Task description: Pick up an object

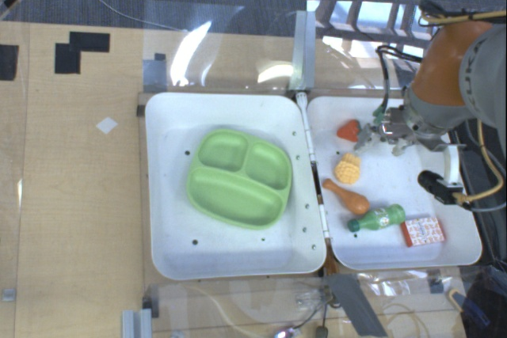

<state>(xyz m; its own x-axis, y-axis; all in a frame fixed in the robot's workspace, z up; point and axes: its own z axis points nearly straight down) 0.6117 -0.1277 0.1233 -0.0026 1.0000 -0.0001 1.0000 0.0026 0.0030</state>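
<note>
The right bin (451, 249) holds several small objects. A red piece (346, 130) lies near its back left, a yellow corn cob (347, 167) just in front of it, then an orange drumstick-shaped piece (347, 197), a green bottle (377, 218) on its side and a red-and-white box (421, 231). My gripper (383, 143) hangs over the back of this bin, just right of the red piece and above-right of the corn. Its fingers stand spread, with bare bin floor between them.
The left bin (170, 249) holds a green divided plate (240, 178) in its middle. A raised divider (313, 178) separates the two bins. The arm and its cables cover the right bin's far right side.
</note>
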